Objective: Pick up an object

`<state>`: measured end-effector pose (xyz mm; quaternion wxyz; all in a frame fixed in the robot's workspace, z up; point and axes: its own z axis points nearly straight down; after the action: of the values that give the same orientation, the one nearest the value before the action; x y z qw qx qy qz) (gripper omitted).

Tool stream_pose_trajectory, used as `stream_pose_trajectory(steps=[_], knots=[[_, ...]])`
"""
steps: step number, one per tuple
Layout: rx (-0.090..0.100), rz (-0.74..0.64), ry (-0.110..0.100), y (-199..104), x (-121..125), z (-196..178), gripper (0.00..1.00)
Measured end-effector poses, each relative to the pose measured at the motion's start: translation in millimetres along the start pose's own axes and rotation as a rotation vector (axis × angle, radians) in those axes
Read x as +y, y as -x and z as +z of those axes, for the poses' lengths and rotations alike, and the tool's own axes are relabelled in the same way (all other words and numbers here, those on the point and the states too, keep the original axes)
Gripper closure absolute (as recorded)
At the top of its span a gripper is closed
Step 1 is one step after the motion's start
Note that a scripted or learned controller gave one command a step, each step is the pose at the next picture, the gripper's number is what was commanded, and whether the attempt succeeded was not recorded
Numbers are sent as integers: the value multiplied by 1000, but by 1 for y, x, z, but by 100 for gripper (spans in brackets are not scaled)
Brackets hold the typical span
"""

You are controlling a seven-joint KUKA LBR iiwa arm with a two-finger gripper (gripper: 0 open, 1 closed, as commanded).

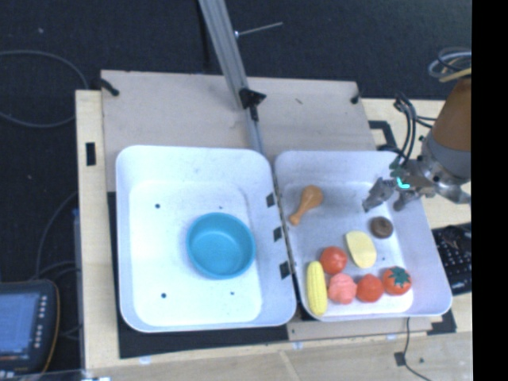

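Pick not yet made: jaws spread above the right bin, nothing held.

We find the nearest candidate, a small brown object [382, 227], lying on the floor of the right bin [333, 173], just below the gripper [389, 195] and apart from it. Close by lie a yellow piece [362, 249], three red items including a tomato [396, 280], a pink item [342, 289], a corn cob [316, 286] and a tan drumstick [304, 203]. The left bin [143, 181] holds a blue bowl [221, 245]. We judge approach under way; descent, closing and lift remain. The arm [448, 133] reaches in from the right, wrist angled down over the bin's upper right, jaws open and gripping nothing.
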<state>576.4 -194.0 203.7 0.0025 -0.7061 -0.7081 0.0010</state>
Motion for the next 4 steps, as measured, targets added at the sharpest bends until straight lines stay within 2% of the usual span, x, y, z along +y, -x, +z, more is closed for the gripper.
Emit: stream_pose_trajectory(steps=[1, 2, 3, 4], knots=[[-1, -1, 7, 0, 2, -4, 0], [-4, -3, 3, -7, 3, 44, 0], [-4, 0, 13, -6, 5, 77, 0], [-2, 1, 12, -5, 5, 70, 100]])
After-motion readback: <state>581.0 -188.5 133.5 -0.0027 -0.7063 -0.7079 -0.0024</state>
